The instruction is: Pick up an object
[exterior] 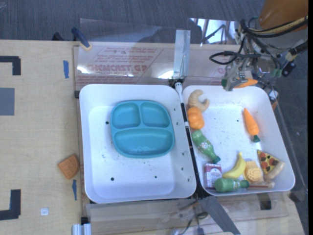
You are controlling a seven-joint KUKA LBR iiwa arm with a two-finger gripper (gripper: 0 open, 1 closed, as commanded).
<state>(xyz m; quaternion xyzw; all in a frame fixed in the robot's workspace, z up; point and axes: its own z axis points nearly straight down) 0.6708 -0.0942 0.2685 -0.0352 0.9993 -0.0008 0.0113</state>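
Green bottle (231, 184): front edge of right bin (281, 126).
Pincer (234, 81): above bin's far rim; grip state cannot be told.

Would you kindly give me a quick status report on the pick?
Hand over right bin's far rim, something orange at it, grasp unconfirmed. Carrot, banana, pizza slice lying in the bin. Blue tray in left bin.
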